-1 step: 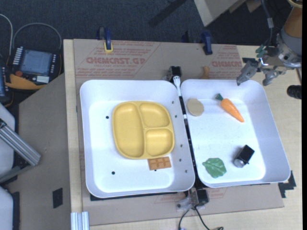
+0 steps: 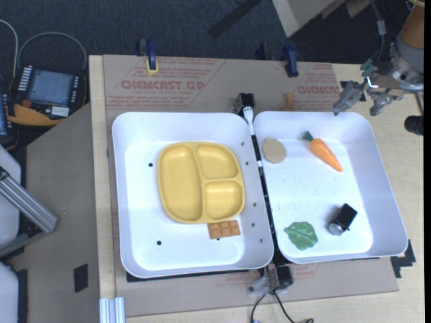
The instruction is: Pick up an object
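My gripper (image 2: pixel 361 101) hangs over the back right rim of the right bin (image 2: pixel 384 180), open, with nothing between its fingers (image 2: pixel 343 101). In that bin an orange carrot (image 2: pixel 325 153) lies just in front and to the left of the gripper. A beige round disc (image 2: pixel 274 151) rests near the bin's left wall. A green leafy piece (image 2: pixel 300 235) and a small black object (image 2: pixel 343 219) sit near the front.
The left bin (image 2: pixel 131 180) holds a yellow divided plate (image 2: pixel 201 180) and a brown waffle-like piece (image 2: pixel 224 229) in front of it. Blue clamps (image 2: pixel 151 56) stand at the board's back edge. A pendant with a screen (image 2: pixel 47 89) lies at far left.
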`<state>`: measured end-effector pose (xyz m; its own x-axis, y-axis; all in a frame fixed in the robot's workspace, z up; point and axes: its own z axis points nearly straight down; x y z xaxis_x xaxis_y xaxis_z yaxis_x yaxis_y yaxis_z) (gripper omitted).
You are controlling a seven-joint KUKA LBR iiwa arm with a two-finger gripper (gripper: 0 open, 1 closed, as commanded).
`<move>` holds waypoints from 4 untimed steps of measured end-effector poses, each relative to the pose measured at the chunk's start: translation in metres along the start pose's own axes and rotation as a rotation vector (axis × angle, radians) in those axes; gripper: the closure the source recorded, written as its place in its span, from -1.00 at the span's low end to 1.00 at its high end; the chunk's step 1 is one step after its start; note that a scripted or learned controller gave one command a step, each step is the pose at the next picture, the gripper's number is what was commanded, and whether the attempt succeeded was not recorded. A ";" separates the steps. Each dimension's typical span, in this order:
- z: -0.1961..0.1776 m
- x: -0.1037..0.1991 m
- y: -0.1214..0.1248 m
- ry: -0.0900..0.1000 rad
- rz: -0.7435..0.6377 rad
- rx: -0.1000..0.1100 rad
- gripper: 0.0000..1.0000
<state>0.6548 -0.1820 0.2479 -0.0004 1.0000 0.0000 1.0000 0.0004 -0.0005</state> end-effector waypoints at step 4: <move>0.145 0.009 -0.005 -0.001 -0.001 -0.002 1.00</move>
<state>0.6498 -0.1732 0.1032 -0.0018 1.0000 -0.0009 1.0000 0.0018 0.0017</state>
